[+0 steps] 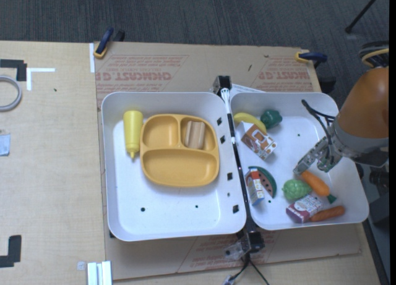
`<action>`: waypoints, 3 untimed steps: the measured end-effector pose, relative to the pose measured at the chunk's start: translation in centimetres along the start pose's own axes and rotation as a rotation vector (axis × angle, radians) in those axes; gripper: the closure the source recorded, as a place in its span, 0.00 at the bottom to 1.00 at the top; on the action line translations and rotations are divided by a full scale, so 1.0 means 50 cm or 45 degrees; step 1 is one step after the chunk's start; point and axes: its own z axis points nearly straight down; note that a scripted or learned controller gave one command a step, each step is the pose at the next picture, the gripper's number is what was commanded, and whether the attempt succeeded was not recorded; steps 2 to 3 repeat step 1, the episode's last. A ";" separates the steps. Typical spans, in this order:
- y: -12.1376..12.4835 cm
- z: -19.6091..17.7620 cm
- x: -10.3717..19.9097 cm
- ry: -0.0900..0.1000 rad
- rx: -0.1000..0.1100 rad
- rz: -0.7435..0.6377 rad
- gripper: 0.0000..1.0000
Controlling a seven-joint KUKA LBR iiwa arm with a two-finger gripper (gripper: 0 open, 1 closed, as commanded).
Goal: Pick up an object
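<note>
The arm (365,114) reaches into the right bin (291,148), and its pincer (312,165) (released, gripping nothing) hangs over the carrot (315,183) directly below, lettuce (296,189) at its lower left, a small carton (259,143) further left.

Bright even overhead light, soft short shadows, slight overall softness, no strong glare

Bench (49,172) under cardboard (142,67), bins (117,172).
</note>
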 end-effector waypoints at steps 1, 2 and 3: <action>-0.037 -0.146 0.127 0.001 0.001 0.105 1.00; -0.037 -0.146 0.127 0.001 0.001 0.105 1.00; -0.037 -0.146 0.127 0.001 0.001 0.105 1.00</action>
